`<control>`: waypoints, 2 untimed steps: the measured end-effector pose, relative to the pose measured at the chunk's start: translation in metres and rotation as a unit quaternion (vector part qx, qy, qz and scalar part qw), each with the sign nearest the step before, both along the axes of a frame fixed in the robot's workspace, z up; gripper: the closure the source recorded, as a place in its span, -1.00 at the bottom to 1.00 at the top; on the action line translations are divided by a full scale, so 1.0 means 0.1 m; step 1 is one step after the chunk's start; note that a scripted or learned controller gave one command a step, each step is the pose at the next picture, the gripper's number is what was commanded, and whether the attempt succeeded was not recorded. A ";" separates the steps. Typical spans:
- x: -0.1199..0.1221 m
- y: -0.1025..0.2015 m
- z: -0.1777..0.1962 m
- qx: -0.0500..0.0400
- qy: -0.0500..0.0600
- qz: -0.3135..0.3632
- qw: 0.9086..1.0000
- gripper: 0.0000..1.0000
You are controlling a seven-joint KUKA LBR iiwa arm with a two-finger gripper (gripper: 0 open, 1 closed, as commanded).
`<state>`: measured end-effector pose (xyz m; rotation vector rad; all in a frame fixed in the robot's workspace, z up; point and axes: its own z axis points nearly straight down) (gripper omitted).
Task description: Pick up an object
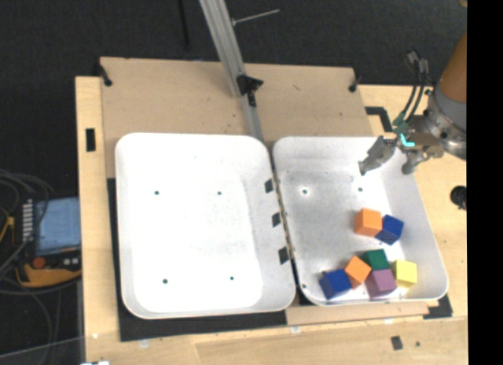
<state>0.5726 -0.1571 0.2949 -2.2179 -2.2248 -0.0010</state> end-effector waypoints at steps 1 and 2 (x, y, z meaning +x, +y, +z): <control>0.00 0.00 0.00 0.000 0.000 0.000 1.000 -1.00; 0.08 0.02 -0.58 -0.001 0.002 -0.002 1.000 -1.00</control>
